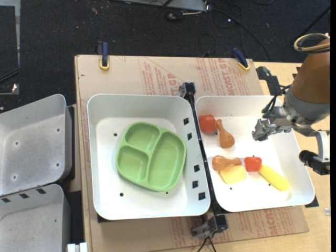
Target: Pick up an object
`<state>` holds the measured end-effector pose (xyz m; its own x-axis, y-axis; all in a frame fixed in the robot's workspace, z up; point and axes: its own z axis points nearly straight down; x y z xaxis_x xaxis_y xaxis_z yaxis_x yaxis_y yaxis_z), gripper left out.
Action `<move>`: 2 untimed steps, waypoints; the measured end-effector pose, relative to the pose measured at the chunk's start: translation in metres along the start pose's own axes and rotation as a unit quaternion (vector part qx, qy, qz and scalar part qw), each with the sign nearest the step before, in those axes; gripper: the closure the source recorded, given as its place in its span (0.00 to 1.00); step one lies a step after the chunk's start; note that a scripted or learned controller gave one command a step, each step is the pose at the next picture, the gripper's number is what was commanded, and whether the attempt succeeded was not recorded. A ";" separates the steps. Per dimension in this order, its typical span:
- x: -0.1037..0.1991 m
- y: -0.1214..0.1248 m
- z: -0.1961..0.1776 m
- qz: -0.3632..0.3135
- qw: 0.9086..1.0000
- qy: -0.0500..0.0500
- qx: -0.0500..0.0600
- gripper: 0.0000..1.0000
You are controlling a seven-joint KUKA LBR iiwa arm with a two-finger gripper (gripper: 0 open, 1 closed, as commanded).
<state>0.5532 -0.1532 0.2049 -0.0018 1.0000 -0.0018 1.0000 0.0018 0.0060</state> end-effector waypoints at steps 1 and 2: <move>0.043 0.016 -0.006 -0.002 1.000 0.001 0.002 1.00; 0.095 0.030 -0.020 -0.003 1.000 0.002 0.002 1.00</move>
<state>0.5828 -0.0585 0.2248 -0.0077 1.0000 0.0014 1.0000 0.0077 0.0029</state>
